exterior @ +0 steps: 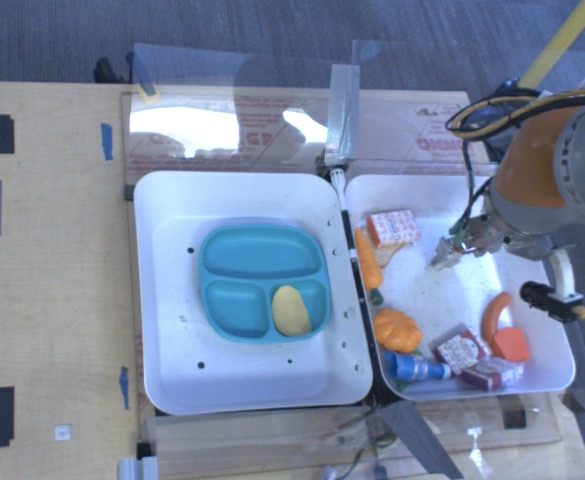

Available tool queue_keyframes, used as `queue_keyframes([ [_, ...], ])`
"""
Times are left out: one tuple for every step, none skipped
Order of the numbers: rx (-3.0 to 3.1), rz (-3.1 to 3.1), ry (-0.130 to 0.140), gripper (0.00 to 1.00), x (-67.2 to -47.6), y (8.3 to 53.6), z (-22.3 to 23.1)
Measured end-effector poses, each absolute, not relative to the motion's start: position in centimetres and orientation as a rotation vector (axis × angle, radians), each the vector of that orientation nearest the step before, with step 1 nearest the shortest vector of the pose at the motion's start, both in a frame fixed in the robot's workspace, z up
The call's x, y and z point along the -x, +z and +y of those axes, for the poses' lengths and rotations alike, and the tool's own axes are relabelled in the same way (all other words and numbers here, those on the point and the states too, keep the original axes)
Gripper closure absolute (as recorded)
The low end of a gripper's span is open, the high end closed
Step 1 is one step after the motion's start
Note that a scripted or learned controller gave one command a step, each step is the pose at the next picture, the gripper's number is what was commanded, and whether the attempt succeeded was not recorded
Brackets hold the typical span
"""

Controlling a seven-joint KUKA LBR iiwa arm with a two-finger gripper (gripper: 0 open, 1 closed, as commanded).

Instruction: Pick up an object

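Note:
My gripper [450, 252] hangs low over the right bin [557, 268], above a bare patch of its floor. I see nothing held in it. A red and white box [392, 228] lies just left of it. An orange carrot [369, 260] rests along the bin's left wall. Toward the front lie an orange lumpy toy [397, 330], a blue bottle [417, 368], a small red and white packet [459, 349], a purple box [490, 373], a red sausage [494, 313] and an orange-red disc [512, 344].
The left bin [162, 268] holds a teal divided plate [257, 258] with a yellow lemon-like toy [290, 310] in its front right compartment. A metal divider [342, 118] stands behind the bins. The arm's orange-banded wrist [532, 168] overhangs the right bin's back right corner.

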State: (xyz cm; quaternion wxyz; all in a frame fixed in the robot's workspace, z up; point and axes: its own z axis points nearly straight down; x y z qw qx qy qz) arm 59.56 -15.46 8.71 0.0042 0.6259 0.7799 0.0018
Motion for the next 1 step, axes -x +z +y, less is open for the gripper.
queue_keyframes([
  [-1.912, 2.486, 0.005, 0.0, -57.03, 8.77, -10.72],
])
